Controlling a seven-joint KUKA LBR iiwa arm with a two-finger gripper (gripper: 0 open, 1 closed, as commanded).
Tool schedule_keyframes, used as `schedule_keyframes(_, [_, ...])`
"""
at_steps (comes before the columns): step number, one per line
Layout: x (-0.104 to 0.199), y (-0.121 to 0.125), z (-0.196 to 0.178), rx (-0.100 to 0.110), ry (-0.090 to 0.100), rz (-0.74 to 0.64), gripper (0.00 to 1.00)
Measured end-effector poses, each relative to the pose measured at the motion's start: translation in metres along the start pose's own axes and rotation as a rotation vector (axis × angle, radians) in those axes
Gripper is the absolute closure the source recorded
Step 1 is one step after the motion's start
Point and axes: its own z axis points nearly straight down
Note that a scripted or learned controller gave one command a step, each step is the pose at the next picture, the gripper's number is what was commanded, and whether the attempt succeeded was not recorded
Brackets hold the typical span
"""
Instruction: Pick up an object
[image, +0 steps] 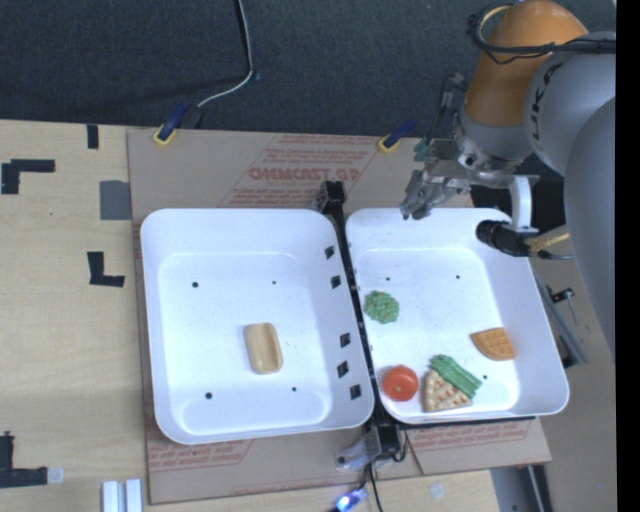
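Gripper over right bin's far rim, holding nothing; finger spacing unclear. Toy broccoli near that bin's left wall: likely light, stiff, bumpy. Pinch across the crown.

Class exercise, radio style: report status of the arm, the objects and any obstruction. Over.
End effector above right bin's far rim, nothing between its fingers. Broccoli, tomato unpicked in right bin; bread roll in left bin. No obstruction.

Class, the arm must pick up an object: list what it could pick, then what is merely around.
Could be picked: bread roll, broccoli, tomato, pizza slice, green beans, orange piece.

Merely around: two white bins, cardboard sheet, cable.
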Motion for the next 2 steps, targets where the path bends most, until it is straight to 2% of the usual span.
schedule_keyframes(1, [0.009, -0.029, 0.050, 0.007, -0.001, 0.004, 1.00])
schedule_keyframes(2, [0.100, -0.010, -0.046, -0.009, 0.002, -0.006, 1.00])
